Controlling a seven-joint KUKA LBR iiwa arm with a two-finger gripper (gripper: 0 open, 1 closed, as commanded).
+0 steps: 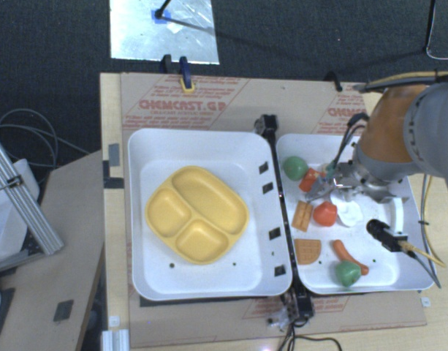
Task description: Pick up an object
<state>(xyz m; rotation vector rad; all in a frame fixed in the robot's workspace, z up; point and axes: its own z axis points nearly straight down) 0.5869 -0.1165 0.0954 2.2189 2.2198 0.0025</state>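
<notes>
Two white bins are sitting side by side on the bench [107, 101], over a brown sheet [231, 93] with red print. The left bin [158, 148] is holding a yellow plate [197, 213] with three compartments, lying flat near its middle.

The right bin [381, 269] is holding the toy foods, any of which could be the thing to pick. All of them are lying loose on the bin floor. A green ball [295, 168] is resting near the far left corner. A red-orange piece [308, 181] is lying just beside it, on the side toward the arm. Below these in the view, a tan waffle [302, 215] is lying along the left wall. A red tomato [325, 214] is sitting just to the right of the waffle, and a white lump [349, 213] is sitting close against the tomato's other side. Nearer the front rim, a round biscuit [307, 251] is lying by the left wall. An orange sausage [346, 253] is lying slantwise to the right of the biscuit, and a green fruit [347, 273] is sitting against the sausage's lower end.

The arm [428, 134] is reaching in from the right, its orange band hanging over the bin's far right corner. The jaws are hanging over the upper middle of the right bin, just right of the red-orange piece and just above the tomato and the white lump in the view. I cannot tell whether the jaws are apart or together, because the metal parts there are blurring into one another.
</notes>
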